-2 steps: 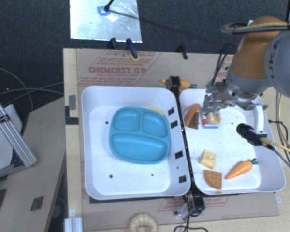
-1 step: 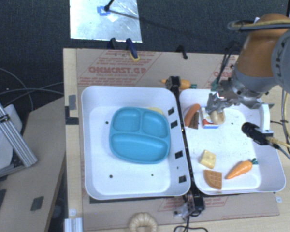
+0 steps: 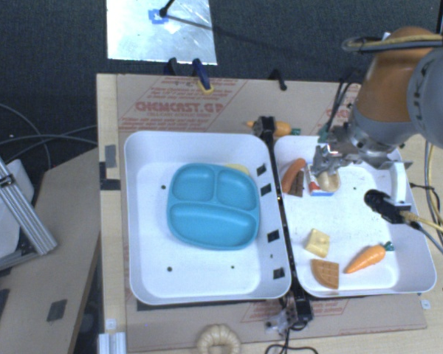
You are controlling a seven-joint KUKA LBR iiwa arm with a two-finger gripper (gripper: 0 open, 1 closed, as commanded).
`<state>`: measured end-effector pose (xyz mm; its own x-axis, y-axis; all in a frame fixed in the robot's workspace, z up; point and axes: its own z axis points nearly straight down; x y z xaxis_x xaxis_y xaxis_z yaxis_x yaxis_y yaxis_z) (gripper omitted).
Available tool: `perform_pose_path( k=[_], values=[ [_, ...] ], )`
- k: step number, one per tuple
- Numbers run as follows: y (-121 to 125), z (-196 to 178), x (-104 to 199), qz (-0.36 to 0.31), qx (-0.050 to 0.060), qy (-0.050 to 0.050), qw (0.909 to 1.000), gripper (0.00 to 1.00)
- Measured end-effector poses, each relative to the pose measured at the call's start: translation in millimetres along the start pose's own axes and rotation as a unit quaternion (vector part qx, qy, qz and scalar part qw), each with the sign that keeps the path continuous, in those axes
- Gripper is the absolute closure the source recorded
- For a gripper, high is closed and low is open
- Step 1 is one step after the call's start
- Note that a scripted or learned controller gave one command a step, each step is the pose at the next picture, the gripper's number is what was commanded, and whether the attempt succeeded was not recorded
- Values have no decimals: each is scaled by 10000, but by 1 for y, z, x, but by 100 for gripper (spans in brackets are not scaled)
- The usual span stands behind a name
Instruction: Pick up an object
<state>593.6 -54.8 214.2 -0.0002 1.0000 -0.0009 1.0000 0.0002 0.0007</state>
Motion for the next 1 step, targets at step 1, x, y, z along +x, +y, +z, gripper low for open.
perform_pose_path(
  k=[1],
  values=[
    [4,-1,-2,1,-7,4,10000,100]
  ],
)
